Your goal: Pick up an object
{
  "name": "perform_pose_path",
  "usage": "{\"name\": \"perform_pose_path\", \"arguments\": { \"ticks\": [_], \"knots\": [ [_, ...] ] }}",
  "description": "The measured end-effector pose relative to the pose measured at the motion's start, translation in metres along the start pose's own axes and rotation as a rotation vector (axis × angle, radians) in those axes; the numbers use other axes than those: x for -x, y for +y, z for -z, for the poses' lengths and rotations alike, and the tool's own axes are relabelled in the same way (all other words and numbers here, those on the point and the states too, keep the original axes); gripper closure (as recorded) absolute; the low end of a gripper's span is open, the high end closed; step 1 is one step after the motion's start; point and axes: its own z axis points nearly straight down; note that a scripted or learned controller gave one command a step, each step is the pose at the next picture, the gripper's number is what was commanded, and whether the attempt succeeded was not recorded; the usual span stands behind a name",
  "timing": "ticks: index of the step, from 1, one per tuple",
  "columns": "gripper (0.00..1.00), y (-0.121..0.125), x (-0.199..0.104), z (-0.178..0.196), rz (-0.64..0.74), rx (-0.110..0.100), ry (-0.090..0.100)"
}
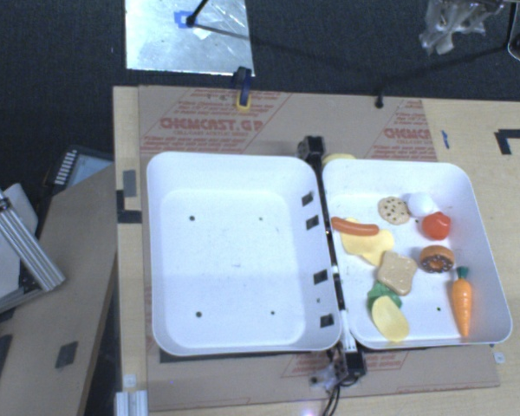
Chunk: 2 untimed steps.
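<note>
Dark carpet-like flooring lay around my worktop (199,115), a flat sheet of brown cardboard printed with faded red lettering. Beyond its far edge sat a shiny square metal plate (188,22) with a blue mark on it. A pale wooden panel and a silver aluminium rail (17,237) stood off to the left.

Two shallow white plastic bins sat touching along a black hinged seam. I saw bare, smooth plastic with a few small dark holes across the floor of the left bin (234,254). The right bin (481,224) carried the toy food: a red sausage (354,227) lying on a yellow cheese slice (367,245), a speckled round cookie (393,210), a white lump (420,203) just beside a glossy red tomato (435,225), a brown doughnut (436,258), a tan slice of toast (396,273), a green-and-yellow piece (388,314) near the front wall, and an orange carrot (461,298) with a green top.

My jaws (446,24) hung blurred at the top right, well apart from the bins, and I could not tell whether they were apart or together.
</note>
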Motion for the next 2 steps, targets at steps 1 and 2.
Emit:
{"name": "perform_pose_path", "arguments": {
  "ticks": [1,2],
  "knots": [
    [1.00,0.000,0.047,0.002,0.000,0.001,0.000],
    [1.00,0.000,0.099,0.001,-0.001,0.000,-0.001]
  ]
}}
